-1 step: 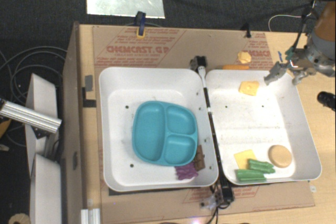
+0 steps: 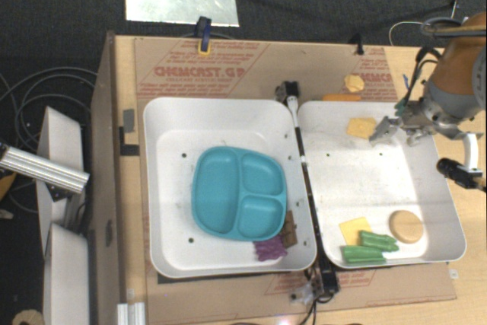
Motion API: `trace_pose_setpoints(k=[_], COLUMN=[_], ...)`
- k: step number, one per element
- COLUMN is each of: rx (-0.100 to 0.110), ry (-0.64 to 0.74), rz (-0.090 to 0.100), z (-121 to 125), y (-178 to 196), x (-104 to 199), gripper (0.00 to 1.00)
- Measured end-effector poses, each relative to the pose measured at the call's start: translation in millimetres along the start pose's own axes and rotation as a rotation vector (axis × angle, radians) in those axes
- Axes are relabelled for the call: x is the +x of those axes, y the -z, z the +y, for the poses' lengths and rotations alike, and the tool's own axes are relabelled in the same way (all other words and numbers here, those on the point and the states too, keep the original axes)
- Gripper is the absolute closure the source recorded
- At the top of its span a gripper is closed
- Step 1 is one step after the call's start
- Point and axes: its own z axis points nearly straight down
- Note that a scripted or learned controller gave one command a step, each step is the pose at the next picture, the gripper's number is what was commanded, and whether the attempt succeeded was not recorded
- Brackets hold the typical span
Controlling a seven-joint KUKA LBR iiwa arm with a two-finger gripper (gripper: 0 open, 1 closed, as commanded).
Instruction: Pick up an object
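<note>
My gripper (image 2: 397, 133) hangs over the far right part of the right bin (image 2: 380, 179), fingers spread and open with nothing between them. A pale yellow block (image 2: 361, 127) lies just left of it, near the left fingertip. At the bin's near end lie a tan round piece (image 2: 406, 226), a flat yellow square (image 2: 354, 229) and green pods (image 2: 369, 247). The left bin (image 2: 171, 164) holds a blue divided plate (image 2: 238, 192), with a purple item (image 2: 268, 249) and a brown item (image 2: 290, 231) at its near right edge.
Beyond the right bin, on the cardboard, sit a yellowish round piece (image 2: 354, 83) and an orange stick (image 2: 341, 97). A black divider rail (image 2: 298, 152) runs between the bins. The arm (image 2: 460, 80) fills the right edge, with a black part (image 2: 459, 173) over the bin's right rim.
</note>
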Motion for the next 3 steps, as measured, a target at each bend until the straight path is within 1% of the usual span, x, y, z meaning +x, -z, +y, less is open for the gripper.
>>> trace_pose_setpoints(k=[1,2,3], rx=[-0.008,-0.012,0.006], ry=[0.005,0.009,0.007], rz=[-0.001,0.000,-0.002], z=[-5.1,39.9,35.2], y=[-9.6,-37.9,-28.0], x=[22.3,51.2,46.7], gripper=[0.00,0.00,1.00])
